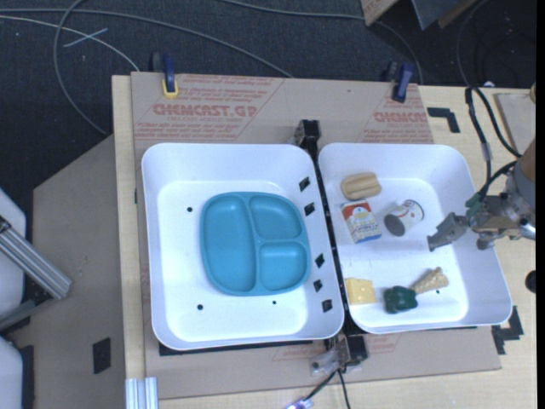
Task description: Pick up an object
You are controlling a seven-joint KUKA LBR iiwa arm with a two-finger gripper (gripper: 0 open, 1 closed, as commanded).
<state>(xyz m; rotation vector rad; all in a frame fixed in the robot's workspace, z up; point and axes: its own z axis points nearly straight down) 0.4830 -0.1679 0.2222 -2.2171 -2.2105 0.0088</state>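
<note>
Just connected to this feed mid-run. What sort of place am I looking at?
Most likely a robotics lab test bench: two white bins clamped to a board, toy food such as a bread roll, loose cables on dark carpet, and a pincer over the right bin.

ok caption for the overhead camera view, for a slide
Arm's hand hovers over the right bin of small items; blue divided plate sits in the left bin.

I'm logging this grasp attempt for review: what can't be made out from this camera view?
- End effector: small and blurred over the right bin; finger state unreadable.
- Arm: cut off by the right edge.
- Small carton: label print too small to read.
- Green object: shape too small to identify.
</note>
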